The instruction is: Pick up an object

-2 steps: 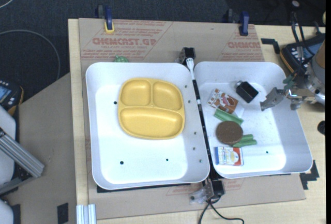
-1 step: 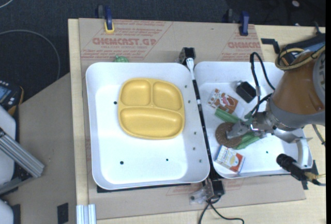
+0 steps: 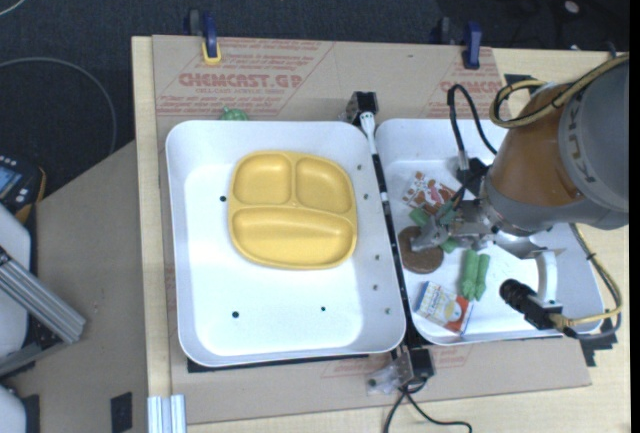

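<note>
My gripper (image 3: pixel 447 231) reaches down into the right bin (image 3: pixel 565 316), low over a cluster of small objects. Directly by it lie a brown round disc (image 3: pixel 419 252) and a green oblong piece (image 3: pixel 473 275). A red-and-white packet (image 3: pixel 424 192) lies just behind the gripper, and a small white, blue and red carton (image 3: pixel 442 307) rests near the bin's front edge. The arm's orange band and grey body cover the bin's right half. No object shows between the fingers.
The left bin (image 3: pixel 200 281) holds a yellow divided plate (image 3: pixel 293 208). A black cylindrical part (image 3: pixel 525 302) of the arm's fittings hangs over the right bin's front. Cables loop above the arm. Clamps hold the brown board at the back edge.
</note>
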You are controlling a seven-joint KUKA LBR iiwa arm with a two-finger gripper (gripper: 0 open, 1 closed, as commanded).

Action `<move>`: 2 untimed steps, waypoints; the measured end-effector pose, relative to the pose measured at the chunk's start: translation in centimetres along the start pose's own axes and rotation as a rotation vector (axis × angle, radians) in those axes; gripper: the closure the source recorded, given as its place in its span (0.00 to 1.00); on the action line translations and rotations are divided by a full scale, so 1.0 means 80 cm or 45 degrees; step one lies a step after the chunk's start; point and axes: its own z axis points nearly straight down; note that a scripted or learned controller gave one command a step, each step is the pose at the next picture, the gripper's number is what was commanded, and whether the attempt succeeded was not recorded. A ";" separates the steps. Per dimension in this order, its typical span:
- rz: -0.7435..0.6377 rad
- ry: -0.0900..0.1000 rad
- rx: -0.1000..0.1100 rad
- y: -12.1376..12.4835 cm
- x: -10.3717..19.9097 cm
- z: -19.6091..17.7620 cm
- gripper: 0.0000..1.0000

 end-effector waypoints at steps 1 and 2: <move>0.009 0.002 -0.003 -0.056 0.000 -0.002 0.00; 0.005 0.002 -0.007 -0.053 0.002 -0.015 1.00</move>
